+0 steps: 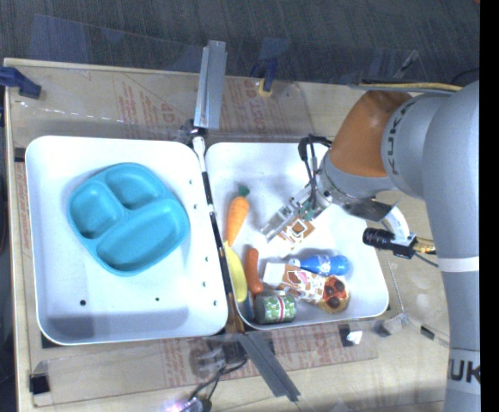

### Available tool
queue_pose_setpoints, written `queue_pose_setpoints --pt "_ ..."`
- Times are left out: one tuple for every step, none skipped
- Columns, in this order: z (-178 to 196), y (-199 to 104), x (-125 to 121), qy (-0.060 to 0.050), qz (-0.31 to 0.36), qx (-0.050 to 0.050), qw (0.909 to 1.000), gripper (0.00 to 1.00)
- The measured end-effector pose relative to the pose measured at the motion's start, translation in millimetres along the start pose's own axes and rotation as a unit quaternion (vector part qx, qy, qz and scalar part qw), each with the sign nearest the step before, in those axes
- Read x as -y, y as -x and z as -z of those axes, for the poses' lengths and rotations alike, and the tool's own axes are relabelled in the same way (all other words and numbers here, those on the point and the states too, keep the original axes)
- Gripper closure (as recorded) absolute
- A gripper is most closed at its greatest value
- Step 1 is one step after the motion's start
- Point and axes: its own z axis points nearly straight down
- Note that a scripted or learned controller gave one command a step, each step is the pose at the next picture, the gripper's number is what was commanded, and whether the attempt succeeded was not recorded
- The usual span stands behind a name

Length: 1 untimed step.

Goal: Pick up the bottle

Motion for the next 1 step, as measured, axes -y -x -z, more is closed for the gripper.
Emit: queue_pose_setpoints --pt "49.6 32.4 -45.5 0.001 0.076 0.002 0.9971 0.0"
